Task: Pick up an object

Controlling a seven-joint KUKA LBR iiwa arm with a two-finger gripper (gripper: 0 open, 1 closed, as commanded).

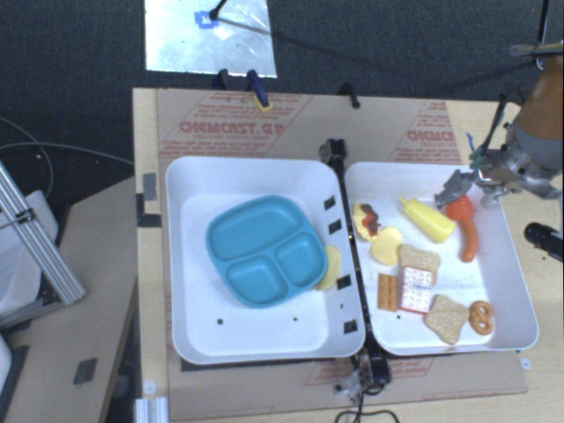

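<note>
My gripper [470, 190] hangs over the far right part of the right bin [518, 300]. Its two grey fingers look spread, so it is open, with nothing between them. Just below its tips lies a red-orange sausage-shaped toy [465, 229], whose upper end almost touches the fingers. A yellow bottle-shaped toy [428, 218] lies to the left of it. The grey arm with its orange band [545, 104] comes in from the right edge.
The right bin also holds a red-and-yellow piece [366, 220], a yellow disc [385, 248], toast slices [447, 317], an orange cracker [386, 293], a red-and-white packet [416, 289] and a pretzel [481, 317]. In the left bin [256, 162] lies a blue divided tray [264, 250].
</note>
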